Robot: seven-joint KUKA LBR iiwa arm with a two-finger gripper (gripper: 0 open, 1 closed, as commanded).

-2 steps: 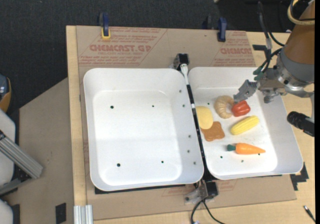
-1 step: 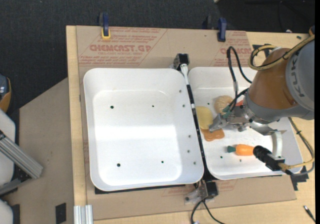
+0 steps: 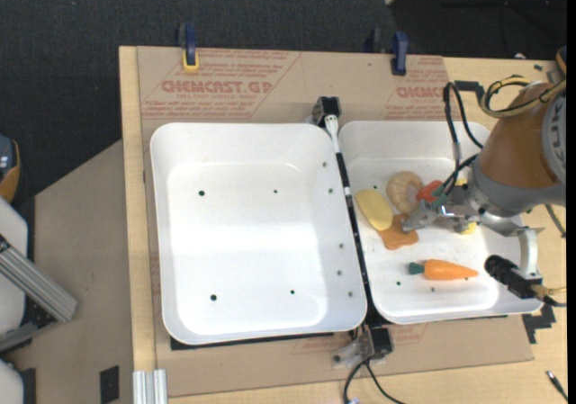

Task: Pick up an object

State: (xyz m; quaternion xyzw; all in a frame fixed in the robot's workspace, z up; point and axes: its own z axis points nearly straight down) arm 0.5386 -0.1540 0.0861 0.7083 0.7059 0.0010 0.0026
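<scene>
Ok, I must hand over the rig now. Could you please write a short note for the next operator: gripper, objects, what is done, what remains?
Gripper: low in the right bin, among the objects; I cannot tell whether it is open or shut, and nothing is visibly held.
Objects, all in the right bin: yellow piece, tan shrimp-like piece, flat orange-brown piece, toy carrot nearer the front.
Done: arm reached in.
Left: grasp and lift one object.
</scene>
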